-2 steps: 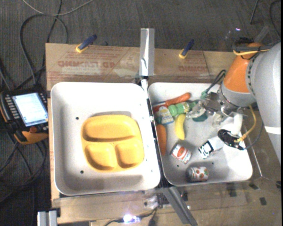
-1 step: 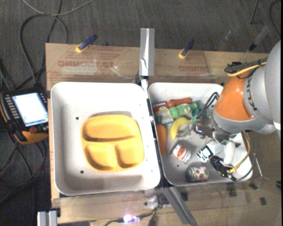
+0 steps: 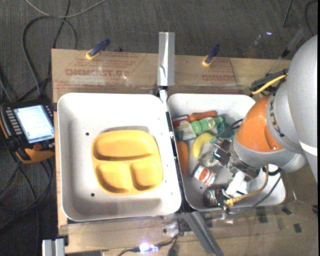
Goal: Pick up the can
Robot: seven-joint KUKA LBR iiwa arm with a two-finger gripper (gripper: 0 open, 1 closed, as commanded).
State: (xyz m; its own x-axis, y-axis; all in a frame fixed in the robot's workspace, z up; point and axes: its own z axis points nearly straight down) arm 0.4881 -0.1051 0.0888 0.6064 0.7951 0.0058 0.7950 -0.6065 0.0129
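- In the camera view, we see two white bins side by side on a brown board; the left bin holds a yellow divided tray, lying flat near its middle.
- The right bin holds a cluster of things in its left half: a carrot near the far wall, a green bottle lying just beside it, and a banana below the bottle.
- The can, red and white, lies on its side in the right bin, nearer the front wall, just below the banana.
- The arm reaches in from the right, its orange band above the right bin's middle.
- The gripper hangs low over the bin, just beside the can and up to its right, near the banana's lower end.
- We cannot tell whether the gripper is spread or pressed together, nor whether it touches the can; nothing is visibly pinched in it.
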